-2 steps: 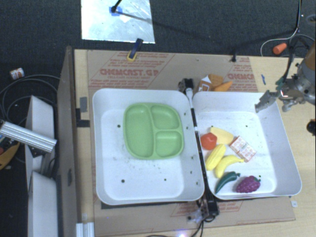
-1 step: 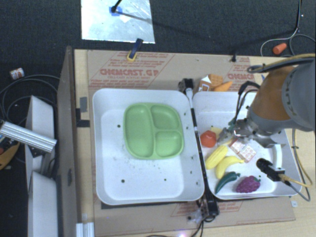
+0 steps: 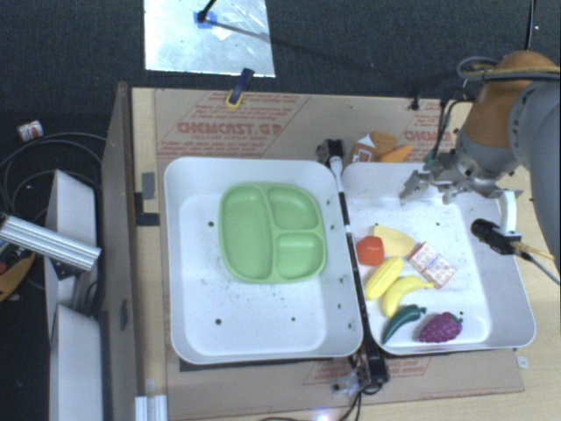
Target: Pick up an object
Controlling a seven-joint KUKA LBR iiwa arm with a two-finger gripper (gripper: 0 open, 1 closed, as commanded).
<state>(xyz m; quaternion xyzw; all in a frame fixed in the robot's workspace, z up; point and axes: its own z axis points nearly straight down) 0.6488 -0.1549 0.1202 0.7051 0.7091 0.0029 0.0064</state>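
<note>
The pickable things lie in the right bin (image 3: pixel 517 314), clustered toward its near left part. An orange-red cup-like piece (image 3: pixel 371 251) sits just beside the divider between the bins, touching a pale yellow wedge (image 3: pixel 396 238) behind it. To the right of these lies a small pink-and-white patterned packet (image 3: pixel 432 264). Nearer the viewer are two yellow bananas (image 3: pixel 394 286), side by side and touching, then a dark green pepper (image 3: pixel 401 321) and a bunch of purple grapes (image 3: pixel 440 327) at the near edge. All look like small toy foods, smooth and rounded, apart from the flat packet.

The tool (image 3: pixel 436 185) hangs over the far part of the same bin, well apart from the cluster, with its prongs spread and nothing between them. The arm (image 3: pixel 508 117) reaches in from the right.

Judging from this, the step in hand is the approach. A good try would pick a piece with free space on both sides: the grapes or the packet look easier than the touching bananas. The tool should travel nearer and to the left, come down straight over the chosen piece with the prongs straddling its narrow width, and close only once low enough. Rounded plastic may squirt out if caught off centre.

The left bin (image 3: pixel 197 323) holds a green divided plate (image 3: pixel 270 232), and both bins rest on the counter (image 3: pixel 263 117).
</note>
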